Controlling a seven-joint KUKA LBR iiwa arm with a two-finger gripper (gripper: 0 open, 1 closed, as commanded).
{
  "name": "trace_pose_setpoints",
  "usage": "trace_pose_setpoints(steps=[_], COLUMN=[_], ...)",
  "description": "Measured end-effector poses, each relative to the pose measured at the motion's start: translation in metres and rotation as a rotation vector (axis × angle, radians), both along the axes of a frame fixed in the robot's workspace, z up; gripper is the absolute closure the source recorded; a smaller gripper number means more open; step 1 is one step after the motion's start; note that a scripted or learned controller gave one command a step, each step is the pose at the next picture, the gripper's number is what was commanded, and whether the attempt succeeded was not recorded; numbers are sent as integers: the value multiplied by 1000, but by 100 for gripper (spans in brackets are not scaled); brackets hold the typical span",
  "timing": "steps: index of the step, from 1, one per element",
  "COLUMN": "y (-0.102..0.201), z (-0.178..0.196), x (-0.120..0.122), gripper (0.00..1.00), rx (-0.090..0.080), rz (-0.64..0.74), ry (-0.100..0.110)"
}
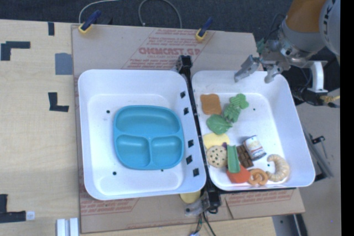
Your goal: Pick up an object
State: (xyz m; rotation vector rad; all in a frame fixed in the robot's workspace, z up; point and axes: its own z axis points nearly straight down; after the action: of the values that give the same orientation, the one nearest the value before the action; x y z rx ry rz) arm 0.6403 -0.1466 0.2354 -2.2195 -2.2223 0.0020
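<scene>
Jaws [258, 71] spread, bare, above right bin's [293, 101] far rim.

Camera, one, fixed overhead: you look down at a slant on the left bin [88, 119] and right bin [293, 119], both fully framed from moderate height; arm [310, 14] enters at right.

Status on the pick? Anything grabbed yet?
Nothing done yet. The end effector hangs open over the right bin's top rim with nothing between its fingers. The food toys, such as the green piece and small can, lie in that bin. Descent, grasp and lift all remain.
</scene>
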Motion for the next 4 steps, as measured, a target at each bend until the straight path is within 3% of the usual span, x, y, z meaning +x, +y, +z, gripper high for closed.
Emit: trace_pose_setpoints(steps=[1, 2, 3, 4], y=[56, 53, 53, 13], z=[-154, -136, -136, -50], x=[-2, 0, 0, 12], gripper=[0, 100, 0, 0], rx=[-1, -1, -1, -3], rz=[4, 1, 1, -2], ry=[4, 1, 2, -9])
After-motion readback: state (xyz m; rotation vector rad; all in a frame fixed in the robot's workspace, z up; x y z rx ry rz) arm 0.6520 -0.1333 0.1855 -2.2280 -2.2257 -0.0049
